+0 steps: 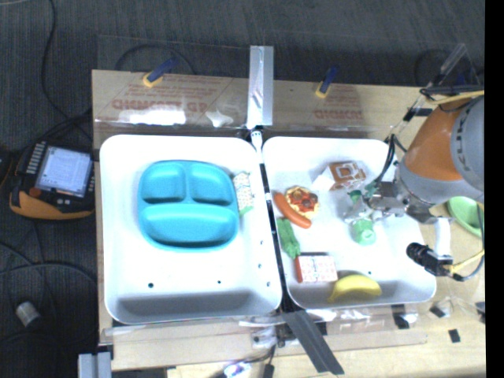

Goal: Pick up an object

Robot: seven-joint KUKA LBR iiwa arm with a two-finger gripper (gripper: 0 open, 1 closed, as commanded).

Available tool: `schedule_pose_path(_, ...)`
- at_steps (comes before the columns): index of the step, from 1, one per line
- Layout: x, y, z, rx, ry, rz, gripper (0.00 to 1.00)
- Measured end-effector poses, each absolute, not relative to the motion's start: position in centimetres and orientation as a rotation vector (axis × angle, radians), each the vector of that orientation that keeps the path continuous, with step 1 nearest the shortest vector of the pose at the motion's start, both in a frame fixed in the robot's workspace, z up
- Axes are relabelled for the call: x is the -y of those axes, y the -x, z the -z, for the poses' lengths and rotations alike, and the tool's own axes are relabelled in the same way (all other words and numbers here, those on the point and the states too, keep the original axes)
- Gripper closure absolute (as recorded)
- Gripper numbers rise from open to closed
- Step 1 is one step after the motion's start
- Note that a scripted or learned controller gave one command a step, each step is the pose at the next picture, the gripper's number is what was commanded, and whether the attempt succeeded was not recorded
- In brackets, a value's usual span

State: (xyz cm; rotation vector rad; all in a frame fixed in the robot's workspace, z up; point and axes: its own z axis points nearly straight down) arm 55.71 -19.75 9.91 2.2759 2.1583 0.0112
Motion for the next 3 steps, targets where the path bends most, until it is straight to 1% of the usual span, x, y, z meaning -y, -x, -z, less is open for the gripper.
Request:
schedule_pose_path(1, 19.4, -56.7, -13.3, -1.983, -2.440, 0.005, 1.00)
schedule_pose_path(2, 20.2, -55.1, -13.9, -2.339, -2.099, 0.004, 1.00)
schedule_pose_path(3, 15.6, -58.4, -21.1, -2.369, -2.065, 0.003, 1.00)
